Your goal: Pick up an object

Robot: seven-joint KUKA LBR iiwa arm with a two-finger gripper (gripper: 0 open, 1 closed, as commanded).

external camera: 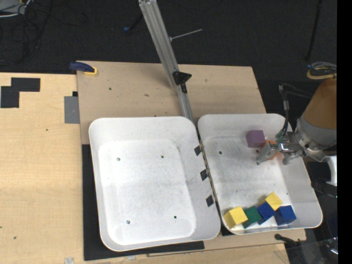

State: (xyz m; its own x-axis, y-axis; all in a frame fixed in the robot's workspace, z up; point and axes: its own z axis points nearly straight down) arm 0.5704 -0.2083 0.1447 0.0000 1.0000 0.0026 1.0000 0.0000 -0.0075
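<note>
The purple block [254,138] is the likeliest object for picking, since it sits just up and to the left of the claw [268,153], nearly touching the fingertips but not between them. The claw hangs low inside the right bin [231,175], reaching in from the bin's right rim, and its fingers look spread a little, with nothing clamped in the gap. That placement suggests a grasp being lined up on the lone block rather than on the crowded ones. Well below the claw, along the bin's near edge, a cluster lies packed together: a yellow block [237,216], a green block [253,215], a blue block [265,210] with a second yellow block [273,200] just above it, and another blue block [285,215] at the right end. They probably rest there because the bin floor slopes toward its wall. Far to the claw's left, the left bin [146,186] sits beside its twin on the table [126,89], where a slanted metal rail [165,48] rises behind.
</note>
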